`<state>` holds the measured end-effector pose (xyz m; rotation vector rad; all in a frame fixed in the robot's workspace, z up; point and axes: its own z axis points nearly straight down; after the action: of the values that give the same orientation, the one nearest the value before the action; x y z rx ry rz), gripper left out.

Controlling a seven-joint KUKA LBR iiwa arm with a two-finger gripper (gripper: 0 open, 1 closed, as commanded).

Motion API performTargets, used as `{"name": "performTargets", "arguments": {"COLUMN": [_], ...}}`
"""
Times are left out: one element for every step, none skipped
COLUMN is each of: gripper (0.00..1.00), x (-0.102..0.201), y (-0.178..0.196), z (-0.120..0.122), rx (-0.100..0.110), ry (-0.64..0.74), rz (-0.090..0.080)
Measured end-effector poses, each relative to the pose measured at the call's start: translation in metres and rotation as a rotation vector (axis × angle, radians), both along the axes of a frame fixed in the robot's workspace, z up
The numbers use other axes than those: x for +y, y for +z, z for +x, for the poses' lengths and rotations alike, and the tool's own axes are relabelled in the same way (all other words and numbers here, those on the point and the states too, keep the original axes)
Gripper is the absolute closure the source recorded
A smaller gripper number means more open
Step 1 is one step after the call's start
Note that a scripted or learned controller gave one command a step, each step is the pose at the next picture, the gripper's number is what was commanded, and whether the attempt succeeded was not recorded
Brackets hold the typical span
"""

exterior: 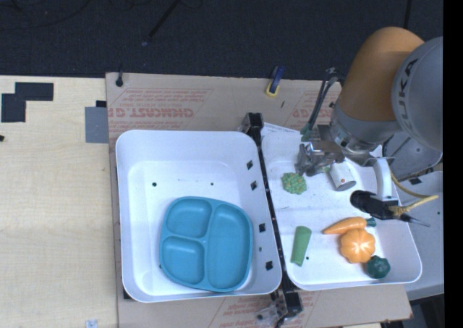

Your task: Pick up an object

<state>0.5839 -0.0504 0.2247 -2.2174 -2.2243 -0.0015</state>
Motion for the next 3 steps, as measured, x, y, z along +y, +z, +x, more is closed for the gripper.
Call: {"name": "performTargets", "arguments": {"gripper": [1.0, 1.0, 1.0], "x": [0.0, 0.005, 0.008], "y": [0.002, -0.008, 0.013], "z": [0.007, 0.01, 0.016], "rx": [0.002, 0.004, 0.001], "ry": [-0.002, -0.003, -0.001], "rz": [0.0, -0.001, -0.001]}}
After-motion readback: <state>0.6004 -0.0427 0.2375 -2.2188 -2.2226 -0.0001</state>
